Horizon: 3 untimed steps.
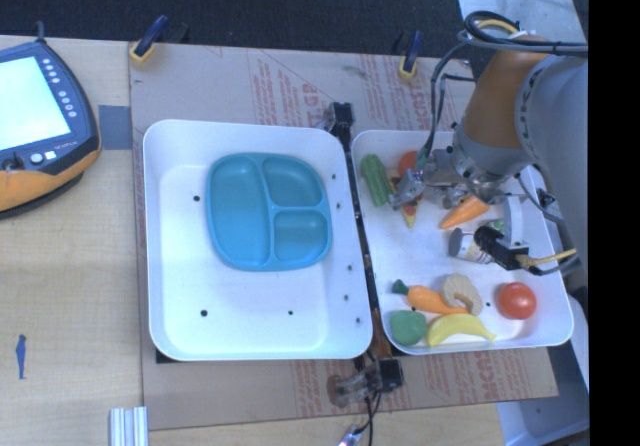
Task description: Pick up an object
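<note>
Claw [408,196], grip state unclear, hovers by cucumber [375,179] near right bin's [560,329] left wall.

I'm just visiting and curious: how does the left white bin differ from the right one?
The left bin looks larger and holds a single blue divided plate; the right bin looks smaller and holds many small toy foods, such as a tomato and banana. The gripper hangs over the right bin, not the left. Both are shallow and white.

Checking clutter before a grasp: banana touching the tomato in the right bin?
Apart. The camera view shows a strip of white bin floor between the banana's right tip and the tomato, which sits up and to its right.
</note>
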Available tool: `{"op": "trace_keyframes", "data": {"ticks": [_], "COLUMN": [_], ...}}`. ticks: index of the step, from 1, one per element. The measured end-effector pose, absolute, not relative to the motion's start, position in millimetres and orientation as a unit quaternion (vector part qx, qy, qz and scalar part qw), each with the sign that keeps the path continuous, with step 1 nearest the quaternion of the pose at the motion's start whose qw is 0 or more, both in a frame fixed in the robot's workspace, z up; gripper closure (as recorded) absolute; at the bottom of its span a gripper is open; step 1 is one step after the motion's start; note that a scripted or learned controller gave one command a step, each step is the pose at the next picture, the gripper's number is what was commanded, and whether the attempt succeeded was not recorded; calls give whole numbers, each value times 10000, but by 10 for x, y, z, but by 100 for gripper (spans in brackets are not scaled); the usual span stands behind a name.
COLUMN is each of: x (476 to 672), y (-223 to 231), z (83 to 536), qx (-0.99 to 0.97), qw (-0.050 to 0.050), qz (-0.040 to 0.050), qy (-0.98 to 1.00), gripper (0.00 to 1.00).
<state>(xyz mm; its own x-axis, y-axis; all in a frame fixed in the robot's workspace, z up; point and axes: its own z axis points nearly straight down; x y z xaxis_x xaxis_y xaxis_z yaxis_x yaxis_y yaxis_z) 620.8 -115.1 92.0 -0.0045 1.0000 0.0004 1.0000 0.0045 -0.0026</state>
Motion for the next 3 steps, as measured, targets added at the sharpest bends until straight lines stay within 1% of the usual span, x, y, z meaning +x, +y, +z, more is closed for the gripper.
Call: {"op": "trace_keyframes", "data": {"ticks": [1, 2, 3], "x": [6564, 6562, 6100], "y": [-1353, -1354, -1320], "z": [922, 1028, 2138], "qx": [-7051, -7031, -7063], "qw": [10, 26, -5], "qz": [7, 22, 0], "qy": [-7091, -7111, -7079], "gripper": [0, 100, 100]}}
